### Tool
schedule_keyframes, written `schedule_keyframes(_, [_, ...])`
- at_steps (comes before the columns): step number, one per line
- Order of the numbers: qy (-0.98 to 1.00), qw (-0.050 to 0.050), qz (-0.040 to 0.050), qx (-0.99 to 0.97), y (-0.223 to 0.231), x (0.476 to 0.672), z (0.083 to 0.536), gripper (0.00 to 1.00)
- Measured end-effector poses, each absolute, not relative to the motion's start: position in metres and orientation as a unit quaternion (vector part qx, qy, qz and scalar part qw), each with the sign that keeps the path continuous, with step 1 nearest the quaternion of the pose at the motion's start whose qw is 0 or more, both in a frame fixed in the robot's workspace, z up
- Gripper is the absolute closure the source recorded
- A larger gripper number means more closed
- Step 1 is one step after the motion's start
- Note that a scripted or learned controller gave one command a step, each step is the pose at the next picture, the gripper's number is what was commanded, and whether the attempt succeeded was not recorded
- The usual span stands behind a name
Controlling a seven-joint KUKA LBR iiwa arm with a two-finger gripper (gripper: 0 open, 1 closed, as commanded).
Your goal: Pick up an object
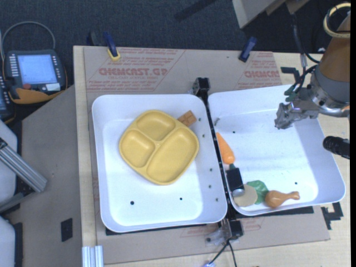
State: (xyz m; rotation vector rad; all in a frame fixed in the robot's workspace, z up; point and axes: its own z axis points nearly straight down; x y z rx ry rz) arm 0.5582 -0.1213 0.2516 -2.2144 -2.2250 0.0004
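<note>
The right bin point(289, 149) holds an orange carrot point(225, 148) by its left wall. A black block point(234, 178), a tan round piece point(246, 196), a green item point(258, 187) and a brown drumstick point(280, 197) lie near its front edge. My gripper point(285, 118) hangs over the bin's far right part, well away from these objects, with nothing visible between its fingers. The left bin point(111, 193) carries a yellow divided plate point(159, 147) with a small brown piece point(187, 118) at its far edge.
A teach pendant point(34, 74) sits off the bench to the far left. Blue clamps point(112, 47) hold the cardboard base at the back. A black divider point(214, 149) runs between the two bins.
</note>
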Motion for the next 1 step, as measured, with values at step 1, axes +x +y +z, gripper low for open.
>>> schedule_keyframes(1, [-0.709, 0.002, -0.0001, -0.705, -0.0657, 0.5521, 0.2366, 1.0])
